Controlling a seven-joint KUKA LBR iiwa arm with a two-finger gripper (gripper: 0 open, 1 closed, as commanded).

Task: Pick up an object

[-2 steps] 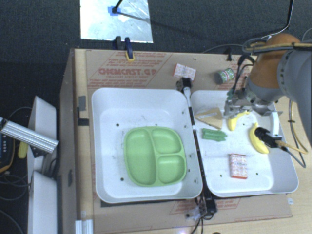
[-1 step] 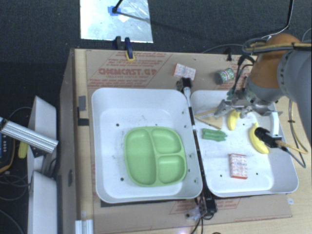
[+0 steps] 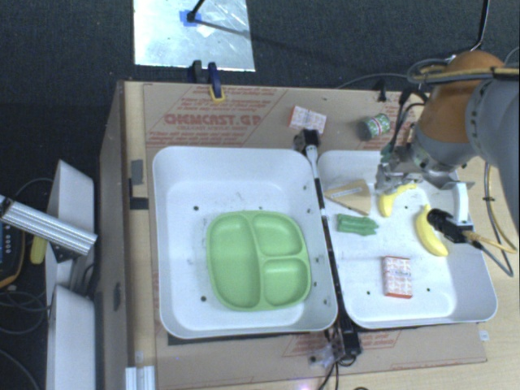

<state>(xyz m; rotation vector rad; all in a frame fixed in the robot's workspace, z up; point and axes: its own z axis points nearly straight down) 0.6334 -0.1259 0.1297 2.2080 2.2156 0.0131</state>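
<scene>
At the upper right of the frame we see the gripper (image 3: 396,175) low over the upper part of the right bin (image 3: 463,291). The grey arm (image 3: 497,128) comes in from the right edge. We cannot tell whether the gripper is released or clenched, because the wrist hides its tip from us.

Just under the gripper lies a small yellow banana (image 3: 384,203). Its long axis runs slantwise, from the lower left up toward the upper right. The lower-left end is free and points toward the middle of the bin. The upper end goes below the gripper, so we cannot say if it is grasped.

To the right of it lies a bigger banana (image 3: 429,232), apart from the small one, with its long axis from upper left to lower right. Left of the small banana we find a tan wedge (image 3: 348,192), with its thin point toward the left wall of this bin. Below the wedge a flat green piece (image 3: 357,224) lies nearly level across the frame. A red and white box (image 3: 396,276) lies lower in the same bin, well apart from the gripper.

The left bin (image 3: 175,218) holds a green divided plate (image 3: 258,258). On the cardboard above the bins lie a small tin (image 3: 375,126) and a printed packet (image 3: 308,119).
</scene>
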